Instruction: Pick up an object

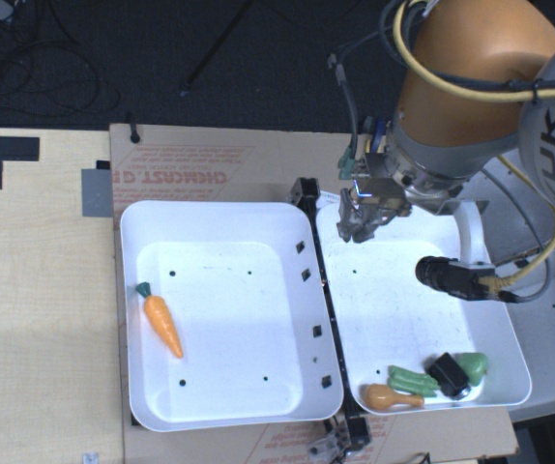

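Here, carrot (162, 325) lying diagonal, green top upper-left

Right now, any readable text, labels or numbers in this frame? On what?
"CHEMCAST", roughly: red print on the cardboard sheet under the bins, upside down to the camera, blurred; reading uncertain.
"UK": partial letters on the arm's grey housing at the right edge, cut off.
Nothing else legible.

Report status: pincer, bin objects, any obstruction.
Pincer over right bin, far corner, grip unclear. Carrot in left bin; toys near corner. Nothing between.
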`<state>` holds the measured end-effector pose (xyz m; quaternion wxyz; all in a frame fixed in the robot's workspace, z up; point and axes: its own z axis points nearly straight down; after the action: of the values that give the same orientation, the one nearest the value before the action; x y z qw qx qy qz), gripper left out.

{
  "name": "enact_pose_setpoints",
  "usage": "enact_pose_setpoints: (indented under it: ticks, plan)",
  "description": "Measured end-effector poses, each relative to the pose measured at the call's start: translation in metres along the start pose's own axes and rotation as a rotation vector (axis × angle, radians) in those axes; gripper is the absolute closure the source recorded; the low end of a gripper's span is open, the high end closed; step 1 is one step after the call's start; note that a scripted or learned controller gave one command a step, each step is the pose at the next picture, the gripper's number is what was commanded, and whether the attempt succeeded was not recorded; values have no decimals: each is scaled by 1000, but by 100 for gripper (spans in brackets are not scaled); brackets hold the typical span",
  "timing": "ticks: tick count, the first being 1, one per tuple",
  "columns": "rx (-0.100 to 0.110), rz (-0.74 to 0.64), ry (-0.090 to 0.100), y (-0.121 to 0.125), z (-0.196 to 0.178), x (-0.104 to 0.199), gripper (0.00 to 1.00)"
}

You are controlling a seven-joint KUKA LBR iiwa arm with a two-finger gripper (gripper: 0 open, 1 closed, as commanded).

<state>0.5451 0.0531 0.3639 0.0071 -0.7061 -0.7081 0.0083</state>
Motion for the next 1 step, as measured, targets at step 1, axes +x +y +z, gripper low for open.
enact_pose_setpoints:
  ticks: [1]
  plan:
    - [-20,1,2,-37,-37,8,100]
